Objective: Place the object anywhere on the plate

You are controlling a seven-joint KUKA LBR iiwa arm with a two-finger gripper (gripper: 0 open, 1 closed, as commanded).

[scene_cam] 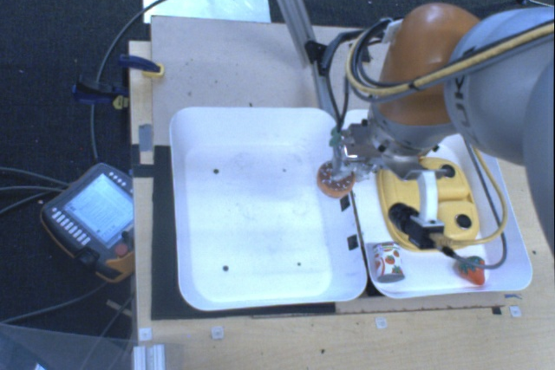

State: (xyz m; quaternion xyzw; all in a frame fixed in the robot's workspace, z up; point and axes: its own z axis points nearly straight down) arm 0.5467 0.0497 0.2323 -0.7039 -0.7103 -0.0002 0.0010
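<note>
Starting at the left, I see the teach pendant [89, 221] lying on the floor beside the bench, and next to it the left bin [199, 273], wide and white, with nothing on its floor that I can make out as a plate. At that bin's right rim the gripper [340, 162] hangs from the grey arm, and right below its tip sits a small round brown thing, which I take for a doughnut toy [333, 179]; it looks to be at the fingertips, but I cannot tell from this slant whether it is really pinched or only lies under them, nor how the hand stands. Further right, the right bin [512, 277] carries a yellow plate [464, 217] under the wrist, a small printed cup [388, 261] at its near edge and a strawberry toy [471, 270] in the near corner. So the relation I steer by is this: the plate lies to the right of the gripper and a little nearer the camera, just across the rims where the two bins meet. The doughnut is round, so no long axis matters.
</note>
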